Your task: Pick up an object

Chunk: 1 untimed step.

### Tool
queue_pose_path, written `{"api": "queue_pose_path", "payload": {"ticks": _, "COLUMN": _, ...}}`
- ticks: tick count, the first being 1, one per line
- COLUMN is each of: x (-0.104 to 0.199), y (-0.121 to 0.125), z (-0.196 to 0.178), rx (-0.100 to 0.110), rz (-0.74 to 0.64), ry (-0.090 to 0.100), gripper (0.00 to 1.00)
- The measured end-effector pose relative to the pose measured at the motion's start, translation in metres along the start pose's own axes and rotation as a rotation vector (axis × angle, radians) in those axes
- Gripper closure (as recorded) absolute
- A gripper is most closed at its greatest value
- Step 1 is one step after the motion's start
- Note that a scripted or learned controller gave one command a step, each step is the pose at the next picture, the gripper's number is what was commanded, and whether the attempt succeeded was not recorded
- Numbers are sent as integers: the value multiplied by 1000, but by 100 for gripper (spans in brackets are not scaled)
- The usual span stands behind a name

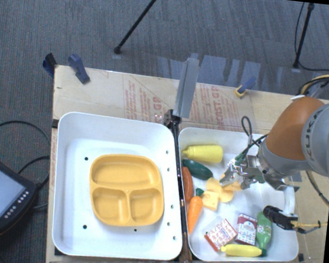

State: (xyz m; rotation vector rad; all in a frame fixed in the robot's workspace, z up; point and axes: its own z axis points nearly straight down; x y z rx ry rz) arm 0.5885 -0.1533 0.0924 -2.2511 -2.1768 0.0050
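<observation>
Objects to pick: a loose pile of toy food in the right bin — none of it is lifted clear of the bin floor.
Table: brown board under both bins, with two blue clamps on its far edge and a grey upright post between the bins at the back.
Arm: grey with an orange band, reaching in from the right and bending down over the right bin.
Left bin: white and shallow, carrying the yellow tray.
Yellow tray: three compartments, lying flat near the middle of the left bin.
Gripper: low over the middle of the right bin, just above the pale yellow cheese piece; whether it is released or clenched I cannot tell, as the tips are lost against the clutter.
Yellow bottle: lying on its side at the far left of the right bin.
Dark green vegetable: just in front of the yellow bottle.
Carrot: orange, pointing toward the near edge, beside the bin's left wall.
Cheese piece: pale yellow, between the carrot and the gripper.
Red-and-white packets: near the front of the bin, with a small banana just beside them.
Green bottle: upright-ish at the near right — close to the packets.
</observation>
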Motion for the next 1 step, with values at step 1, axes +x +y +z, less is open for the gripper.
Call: {"api": "queue_pose_path", "payload": {"ticks": 1, "x": 33, "y": 2, "z": -110, "rx": -11, "rz": 147, "ry": -4, "gripper": 100}}
